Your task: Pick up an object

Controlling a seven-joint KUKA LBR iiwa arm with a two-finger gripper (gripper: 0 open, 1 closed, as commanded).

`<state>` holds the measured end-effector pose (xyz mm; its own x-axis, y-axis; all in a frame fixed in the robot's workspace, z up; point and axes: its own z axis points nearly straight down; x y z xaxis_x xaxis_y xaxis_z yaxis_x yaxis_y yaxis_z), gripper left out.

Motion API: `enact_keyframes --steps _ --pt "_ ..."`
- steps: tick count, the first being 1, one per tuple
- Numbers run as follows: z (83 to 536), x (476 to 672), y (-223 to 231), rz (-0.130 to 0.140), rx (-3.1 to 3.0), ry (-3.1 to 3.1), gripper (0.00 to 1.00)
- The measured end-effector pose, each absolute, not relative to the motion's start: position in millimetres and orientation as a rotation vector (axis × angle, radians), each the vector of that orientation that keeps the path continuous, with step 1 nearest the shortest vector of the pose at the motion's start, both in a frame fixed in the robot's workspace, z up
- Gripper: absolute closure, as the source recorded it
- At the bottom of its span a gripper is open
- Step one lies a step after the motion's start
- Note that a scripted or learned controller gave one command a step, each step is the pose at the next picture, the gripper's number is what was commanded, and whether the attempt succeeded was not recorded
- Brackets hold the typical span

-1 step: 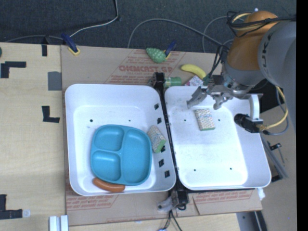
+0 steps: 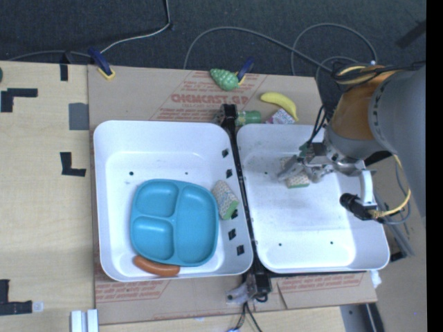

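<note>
My gripper (image 2: 296,171) hangs low over the upper middle of the right bin (image 2: 311,247). A small beige and green object (image 2: 300,182) lies on the bin floor right at its tip, touching or just beneath it. The grey arm with its orange band (image 2: 353,113) comes in from the right above the bin's far right corner. In the left bin (image 2: 114,185) lie a blue divided plate (image 2: 173,221), an orange sausage (image 2: 156,266) along the plate's front edge, and a speckled green-grey block (image 2: 225,199) leaning against the right wall.
Behind the bins, on the cardboard, lie a yellow banana (image 2: 279,103), a green knobbly toy (image 2: 225,79), a small green item (image 2: 249,116) and a pale packet (image 2: 281,117). Cables loop across the dark floor at the back. A black divider (image 2: 239,185) separates the bins.
</note>
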<state>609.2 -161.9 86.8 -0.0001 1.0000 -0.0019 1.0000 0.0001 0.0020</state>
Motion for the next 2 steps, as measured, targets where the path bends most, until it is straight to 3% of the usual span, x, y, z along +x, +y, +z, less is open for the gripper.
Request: enact_keyframes --steps 1,2 --pt "97 610.0 -162 0.002 2.216 2.217 1.0" --pt "185 602.3 -81 0.003 2.217 2.225 1.0"
